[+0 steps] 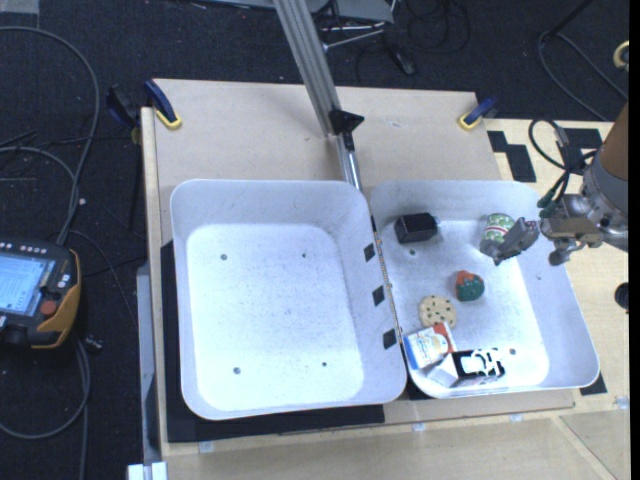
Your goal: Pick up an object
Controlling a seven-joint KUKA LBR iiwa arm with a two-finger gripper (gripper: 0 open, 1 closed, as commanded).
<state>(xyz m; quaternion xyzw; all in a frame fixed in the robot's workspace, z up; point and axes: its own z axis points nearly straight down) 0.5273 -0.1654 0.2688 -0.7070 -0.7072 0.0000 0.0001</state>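
The right bin [560, 298] holds several small objects. A black box [415, 227] lies at its back left. A green and white round object [496, 230] sits near the back. In the middle are a green and red ball [468, 286] and a tan speckled cookie [437, 311]. A white, red and blue carton [429, 347] and a black and white item [479, 365] rest at the front edge. My gripper [537, 247] hangs over the bin's right side, open, with nothing between its fingers. One finger [515, 240] is just right of the green and white object.
The left bin [200, 268] stands beside the right one, and their rims overlap in the middle. A slanted metal pole [310, 53] rises behind the bins. Blue and yellow clamps [160, 103] grip the bench's back corners. A pendant [30, 293] lies on the floor at left.
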